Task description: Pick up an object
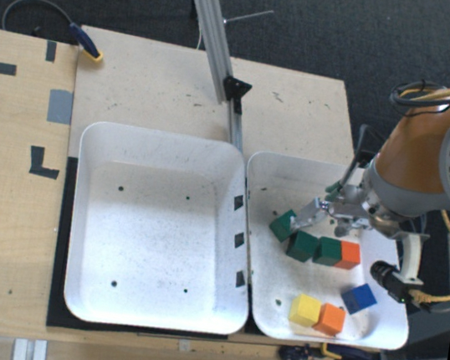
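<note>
While arm [432,157] leans in from right of frame, gripper [324,213] sits low over right bin [273,170], centre-right of frame. Whether it is spread or closed: cannot tell.

Just below and left of gripper: three green blocks, one tilted [283,225], two side by side [302,247] [329,251]. Orange block [349,254] touching rightmost green. Blue block [359,298] lower right, apart. Yellow block [304,310] and second orange block [330,319] touching, near bin's bottom edge. Left bin [87,195] at centre-left of frame.
</note>
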Action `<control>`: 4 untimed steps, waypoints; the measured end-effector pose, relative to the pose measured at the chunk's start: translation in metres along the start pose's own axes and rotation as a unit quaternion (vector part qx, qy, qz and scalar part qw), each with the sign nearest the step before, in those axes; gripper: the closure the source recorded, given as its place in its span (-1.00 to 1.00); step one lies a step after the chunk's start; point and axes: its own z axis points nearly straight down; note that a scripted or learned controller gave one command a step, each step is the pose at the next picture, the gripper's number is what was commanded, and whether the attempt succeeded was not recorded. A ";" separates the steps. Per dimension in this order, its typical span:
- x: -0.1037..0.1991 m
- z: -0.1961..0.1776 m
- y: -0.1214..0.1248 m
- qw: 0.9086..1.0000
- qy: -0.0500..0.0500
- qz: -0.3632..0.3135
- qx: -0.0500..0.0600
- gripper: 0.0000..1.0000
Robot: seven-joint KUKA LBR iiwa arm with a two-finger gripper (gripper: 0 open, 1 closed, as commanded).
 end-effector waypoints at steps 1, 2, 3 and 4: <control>0.006 0.064 -0.003 1.000 0.000 0.000 0.000 -1.00; 0.003 0.085 0.003 1.000 -0.004 0.000 -0.014 -1.00; 0.004 0.077 0.004 1.000 -0.004 0.000 -0.015 1.00; -0.001 0.031 0.010 1.000 -0.001 0.000 -0.005 1.00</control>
